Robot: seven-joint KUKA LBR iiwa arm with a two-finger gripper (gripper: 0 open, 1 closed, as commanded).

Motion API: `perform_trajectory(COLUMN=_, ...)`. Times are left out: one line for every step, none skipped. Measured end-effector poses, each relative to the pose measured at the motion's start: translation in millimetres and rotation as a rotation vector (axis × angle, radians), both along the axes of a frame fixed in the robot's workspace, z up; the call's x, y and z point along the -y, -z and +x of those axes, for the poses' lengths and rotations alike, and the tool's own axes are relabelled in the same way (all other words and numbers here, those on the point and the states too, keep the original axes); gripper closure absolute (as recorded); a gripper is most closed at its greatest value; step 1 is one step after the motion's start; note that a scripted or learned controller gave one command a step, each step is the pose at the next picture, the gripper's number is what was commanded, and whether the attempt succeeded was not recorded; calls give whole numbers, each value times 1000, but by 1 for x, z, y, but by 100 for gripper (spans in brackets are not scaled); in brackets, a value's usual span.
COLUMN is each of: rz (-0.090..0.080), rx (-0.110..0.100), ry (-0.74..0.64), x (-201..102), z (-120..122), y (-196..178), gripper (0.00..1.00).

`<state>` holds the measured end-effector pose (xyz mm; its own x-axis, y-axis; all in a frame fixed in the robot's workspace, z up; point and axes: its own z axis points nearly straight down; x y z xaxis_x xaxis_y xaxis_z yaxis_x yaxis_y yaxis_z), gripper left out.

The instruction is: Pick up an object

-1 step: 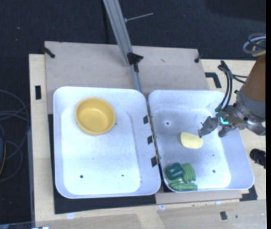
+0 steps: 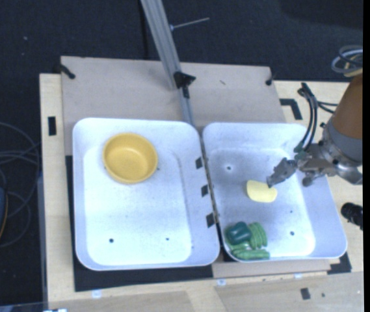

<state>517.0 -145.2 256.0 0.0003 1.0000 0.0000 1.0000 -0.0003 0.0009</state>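
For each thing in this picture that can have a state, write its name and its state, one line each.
Yellow bowl: upright, in the left bin.
Pale yellow piece: lying flat in the right bin, just under the gripper.
Green toys: piled at the right bin's near edge.

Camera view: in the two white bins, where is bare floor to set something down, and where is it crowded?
Left white bin: bare everywhere below and right of the round yellow plastic bowl in its upper-left part. Right white bin: bare along the top and the left side. Crowded at its middle, where the gripper hangs beside the pale yellow lump, and at the green toy pile near the bottom wall.
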Motion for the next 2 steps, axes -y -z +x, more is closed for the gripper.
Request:
perform_trajectory(rz=1, rx=-5, ry=0, x=4, z=3, y=61, gripper=0)
perform_trajectory(rz=1, rx=-5, ry=0, x=-5, z=5, y=116, gripper=0)
